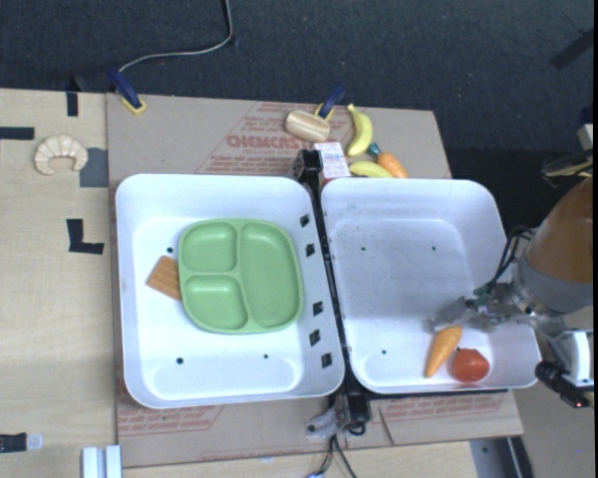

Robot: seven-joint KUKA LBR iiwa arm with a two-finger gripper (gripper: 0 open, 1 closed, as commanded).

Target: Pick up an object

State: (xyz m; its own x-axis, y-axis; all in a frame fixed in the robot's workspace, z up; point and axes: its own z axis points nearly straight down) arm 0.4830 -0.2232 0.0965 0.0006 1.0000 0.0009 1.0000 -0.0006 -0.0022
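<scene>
An orange carrot point(441, 353) lies tilted near the front edge of the right bin point(409, 227), with a red tomato point(469, 365) touching it on its right. My gripper point(458, 316) hangs low in that bin, just above the carrot's upper end and a little behind the tomato. The grey arm with its orange band point(568, 252) reaches in over the bin's right rim. Nothing is visibly held.
The left bin point(140, 217) holds a green divided plate point(241, 274) with a brown flat piece point(164, 278) tucked at its left. Behind the bins lie bananas point(360, 133), a bread roll point(306, 124) and a small box point(331, 159). A croissant point(60, 154) sits far left.
</scene>
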